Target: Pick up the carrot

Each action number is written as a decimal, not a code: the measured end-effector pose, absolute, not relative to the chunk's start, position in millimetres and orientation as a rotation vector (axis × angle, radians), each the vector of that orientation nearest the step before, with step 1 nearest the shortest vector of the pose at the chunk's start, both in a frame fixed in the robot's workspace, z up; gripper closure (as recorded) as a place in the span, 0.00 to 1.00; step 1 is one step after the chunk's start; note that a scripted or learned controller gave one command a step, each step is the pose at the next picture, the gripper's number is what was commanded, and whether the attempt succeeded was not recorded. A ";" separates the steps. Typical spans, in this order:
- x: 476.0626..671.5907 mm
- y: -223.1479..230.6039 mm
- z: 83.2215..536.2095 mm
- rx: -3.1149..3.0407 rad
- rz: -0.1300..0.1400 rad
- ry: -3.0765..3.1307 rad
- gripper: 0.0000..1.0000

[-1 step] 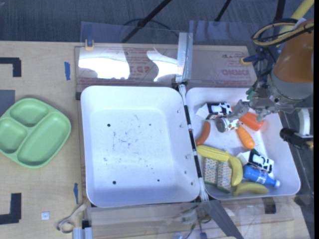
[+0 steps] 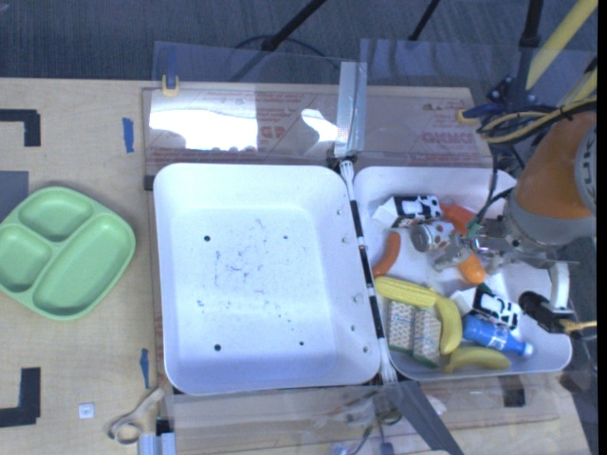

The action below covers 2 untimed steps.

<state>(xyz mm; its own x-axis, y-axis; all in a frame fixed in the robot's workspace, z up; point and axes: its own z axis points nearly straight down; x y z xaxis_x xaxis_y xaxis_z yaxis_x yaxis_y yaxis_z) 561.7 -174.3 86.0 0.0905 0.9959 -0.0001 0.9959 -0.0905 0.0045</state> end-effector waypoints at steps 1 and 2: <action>562.6 -175.3 97.0 2.318 0.009 2.111 1.00; 586.7 -111.1 211.0 2.113 0.002 2.323 1.00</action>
